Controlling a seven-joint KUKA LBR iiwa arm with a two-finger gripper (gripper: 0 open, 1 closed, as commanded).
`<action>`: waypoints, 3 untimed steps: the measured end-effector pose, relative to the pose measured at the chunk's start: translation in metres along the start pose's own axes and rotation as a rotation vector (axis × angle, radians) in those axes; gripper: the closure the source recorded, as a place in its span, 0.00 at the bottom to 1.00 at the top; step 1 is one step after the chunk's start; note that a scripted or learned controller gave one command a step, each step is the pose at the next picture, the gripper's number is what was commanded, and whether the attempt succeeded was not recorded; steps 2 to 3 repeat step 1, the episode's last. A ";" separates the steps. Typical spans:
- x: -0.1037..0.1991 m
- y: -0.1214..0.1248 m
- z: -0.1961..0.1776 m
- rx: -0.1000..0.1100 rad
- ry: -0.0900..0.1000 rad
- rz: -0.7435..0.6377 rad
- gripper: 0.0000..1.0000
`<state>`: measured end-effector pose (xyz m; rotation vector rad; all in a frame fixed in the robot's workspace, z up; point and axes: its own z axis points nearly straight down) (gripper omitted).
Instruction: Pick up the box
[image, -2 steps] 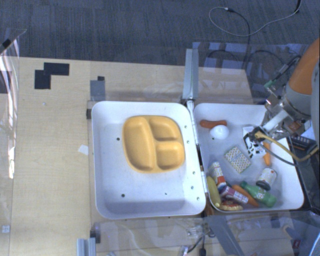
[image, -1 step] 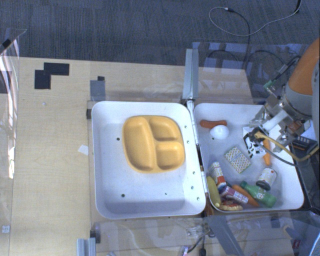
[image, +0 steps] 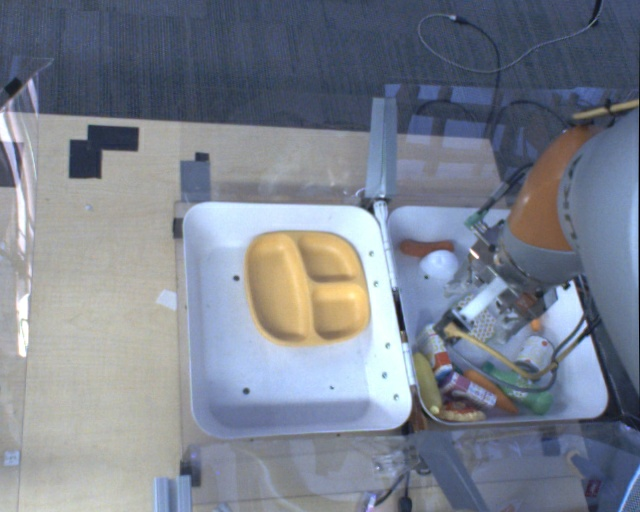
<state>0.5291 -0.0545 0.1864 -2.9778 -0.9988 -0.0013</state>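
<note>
Seen from above, the gripper (image: 478, 318) hangs low over the middle of the right bin (image: 597, 400), among the clutter there, and whether it is wide, narrow or holding anything cannot be told. The small red-and-dark box (image: 468, 386) lies flat near that bin's front edge, closer to the front than the gripper and just beside a banana (image: 425, 378) by the bin's front left corner. A white ball (image: 437, 264) sits toward the bin's back left.
</note>
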 end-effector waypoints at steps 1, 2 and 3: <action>0.061 0.039 0.002 -0.001 0.000 0.059 0.00; 0.061 0.039 0.002 -0.001 0.000 0.059 0.00; 0.061 0.039 0.002 -0.001 0.000 0.059 0.00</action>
